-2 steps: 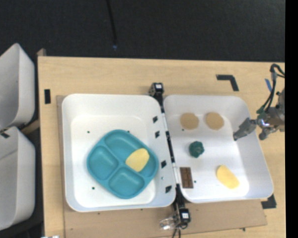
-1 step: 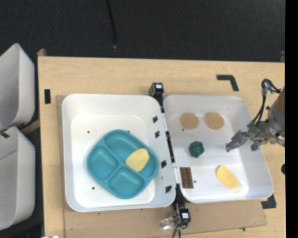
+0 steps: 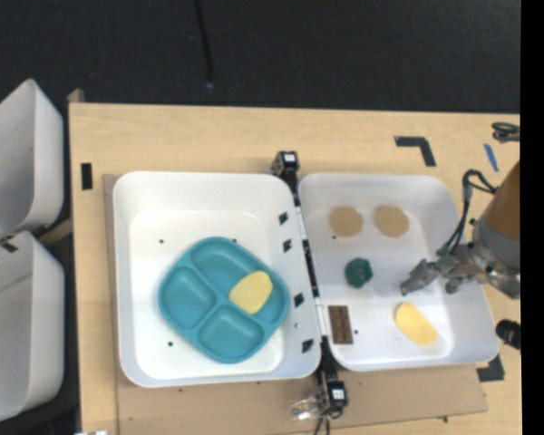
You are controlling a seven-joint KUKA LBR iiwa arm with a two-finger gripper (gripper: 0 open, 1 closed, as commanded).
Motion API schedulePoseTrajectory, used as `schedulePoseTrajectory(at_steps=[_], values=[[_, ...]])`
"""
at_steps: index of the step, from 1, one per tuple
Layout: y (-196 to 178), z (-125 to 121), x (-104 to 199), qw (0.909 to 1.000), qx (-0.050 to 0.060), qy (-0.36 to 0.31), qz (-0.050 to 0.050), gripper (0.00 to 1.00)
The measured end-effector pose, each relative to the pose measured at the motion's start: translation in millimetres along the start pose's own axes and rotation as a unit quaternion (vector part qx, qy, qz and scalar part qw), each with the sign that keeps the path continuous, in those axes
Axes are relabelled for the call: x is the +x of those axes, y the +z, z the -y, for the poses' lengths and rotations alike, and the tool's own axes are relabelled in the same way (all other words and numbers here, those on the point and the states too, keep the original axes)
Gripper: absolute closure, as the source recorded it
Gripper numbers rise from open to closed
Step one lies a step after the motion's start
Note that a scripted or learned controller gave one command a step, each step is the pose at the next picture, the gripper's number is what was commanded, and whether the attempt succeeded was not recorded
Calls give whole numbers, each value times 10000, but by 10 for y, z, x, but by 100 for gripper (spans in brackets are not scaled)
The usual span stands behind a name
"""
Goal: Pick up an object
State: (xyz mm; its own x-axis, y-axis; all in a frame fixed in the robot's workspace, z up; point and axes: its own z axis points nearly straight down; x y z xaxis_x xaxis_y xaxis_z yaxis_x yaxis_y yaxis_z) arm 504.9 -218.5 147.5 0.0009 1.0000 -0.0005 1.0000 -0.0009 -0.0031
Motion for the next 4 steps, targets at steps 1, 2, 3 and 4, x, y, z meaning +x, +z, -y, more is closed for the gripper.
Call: schedulePoseTrajectory(at_steps=[1, 2, 3, 4], values=[[-142, -26, -12, 10000, -48, 16, 12, 100], [-579, -69, -22, 10000, -48, -17, 13, 100], [-842, -82, -36, 10000, -40, -18, 10, 100], [-942, -245, 522, 10000, -40, -44, -1, 100]])
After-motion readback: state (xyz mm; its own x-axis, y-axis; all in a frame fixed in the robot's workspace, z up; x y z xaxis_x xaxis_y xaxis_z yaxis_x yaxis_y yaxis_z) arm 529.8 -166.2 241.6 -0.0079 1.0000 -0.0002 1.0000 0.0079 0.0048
